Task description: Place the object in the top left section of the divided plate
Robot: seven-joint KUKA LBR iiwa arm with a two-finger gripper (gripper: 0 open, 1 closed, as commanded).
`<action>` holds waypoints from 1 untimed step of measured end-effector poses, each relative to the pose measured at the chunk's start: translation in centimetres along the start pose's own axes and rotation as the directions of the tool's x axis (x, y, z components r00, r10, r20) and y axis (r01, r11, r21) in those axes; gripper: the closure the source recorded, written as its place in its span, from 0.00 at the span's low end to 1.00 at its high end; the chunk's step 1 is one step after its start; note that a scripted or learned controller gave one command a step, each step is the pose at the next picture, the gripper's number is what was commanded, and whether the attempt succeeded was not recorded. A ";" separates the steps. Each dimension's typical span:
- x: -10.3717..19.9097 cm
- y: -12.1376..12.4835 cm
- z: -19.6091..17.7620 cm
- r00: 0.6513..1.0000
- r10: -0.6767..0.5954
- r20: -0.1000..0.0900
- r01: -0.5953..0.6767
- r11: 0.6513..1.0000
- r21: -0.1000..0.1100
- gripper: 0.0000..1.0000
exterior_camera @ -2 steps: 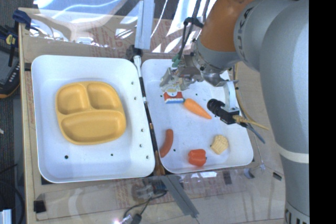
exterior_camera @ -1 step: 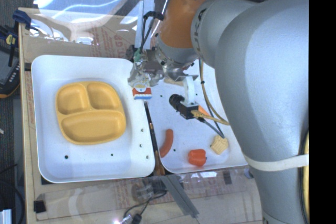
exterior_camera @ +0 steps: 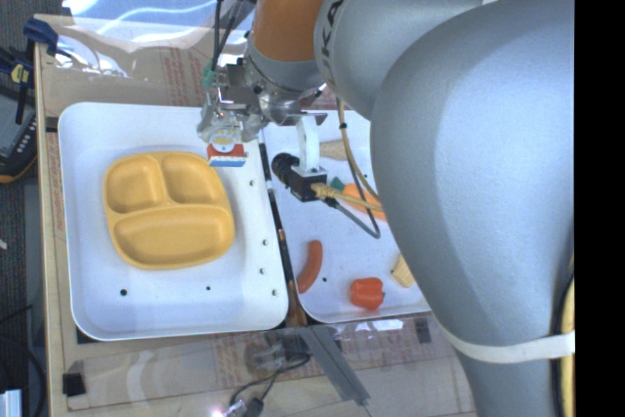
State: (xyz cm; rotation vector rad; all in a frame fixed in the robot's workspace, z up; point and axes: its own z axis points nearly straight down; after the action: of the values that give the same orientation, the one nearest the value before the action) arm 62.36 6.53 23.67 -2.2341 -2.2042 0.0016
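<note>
Grey arm [exterior_camera: 469,112] foremost, pincer [exterior_camera: 223,127] seemingly clamped on small carton [exterior_camera: 226,151] beside yellow plate [exterior_camera: 168,208]

Bright, perhaps overhead light; foil glare

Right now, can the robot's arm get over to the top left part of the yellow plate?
Probably yes. The gripper hangs just beyond the yellow plate's upper right edge, and nothing stands between it and the top left section.

The surface [exterior_camera: 146,371] carries two shallow white bins side by side. The left bin [exterior_camera: 88,298] fills the frame's middle left; the right bin [exterior_camera: 337,303] touches it at centre, partly under the arm.
</note>
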 end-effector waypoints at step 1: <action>5.8 -1.4 4.2 1.000 -0.030 0.002 0.030 1.000 0.003 1.00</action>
State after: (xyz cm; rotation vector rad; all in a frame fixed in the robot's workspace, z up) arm 60.99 12.32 19.47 -2.2001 -2.2374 0.0079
